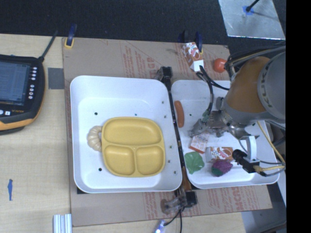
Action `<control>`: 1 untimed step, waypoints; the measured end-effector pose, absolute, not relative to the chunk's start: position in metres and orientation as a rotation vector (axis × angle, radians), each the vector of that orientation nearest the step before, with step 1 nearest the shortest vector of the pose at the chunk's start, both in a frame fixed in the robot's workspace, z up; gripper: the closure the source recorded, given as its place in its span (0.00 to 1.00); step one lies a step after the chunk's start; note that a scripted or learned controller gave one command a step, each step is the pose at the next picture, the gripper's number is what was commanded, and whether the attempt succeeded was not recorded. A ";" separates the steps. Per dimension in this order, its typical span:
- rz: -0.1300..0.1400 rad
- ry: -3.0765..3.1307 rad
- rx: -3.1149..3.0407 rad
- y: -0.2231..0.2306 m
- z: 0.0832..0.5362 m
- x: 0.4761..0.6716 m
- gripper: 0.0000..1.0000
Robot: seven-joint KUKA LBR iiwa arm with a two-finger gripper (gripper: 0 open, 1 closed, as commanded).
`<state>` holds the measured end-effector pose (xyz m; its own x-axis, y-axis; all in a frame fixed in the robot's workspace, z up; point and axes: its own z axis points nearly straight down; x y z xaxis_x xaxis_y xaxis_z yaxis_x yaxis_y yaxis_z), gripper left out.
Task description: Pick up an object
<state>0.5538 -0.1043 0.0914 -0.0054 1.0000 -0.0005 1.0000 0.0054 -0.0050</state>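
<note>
Hot dog (pixel 179 113), green piece (pixel 194 162), purple grapes (pixel 221 167) lie in right bin (pixel 194 87).

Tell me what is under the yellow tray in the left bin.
The yellow tray lies on the floor of the left bin, partly covering a beige pastry at its left edge. Anything else beneath is hidden.

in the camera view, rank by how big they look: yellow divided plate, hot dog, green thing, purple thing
1. yellow divided plate, by far the largest.
2. green thing, purple thing and hot dog look too alike to rank; the hot dog is longer but thinner.
</note>
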 end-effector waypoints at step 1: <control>0.010 -2.229 -2.209 -0.105 0.102 0.554 1.00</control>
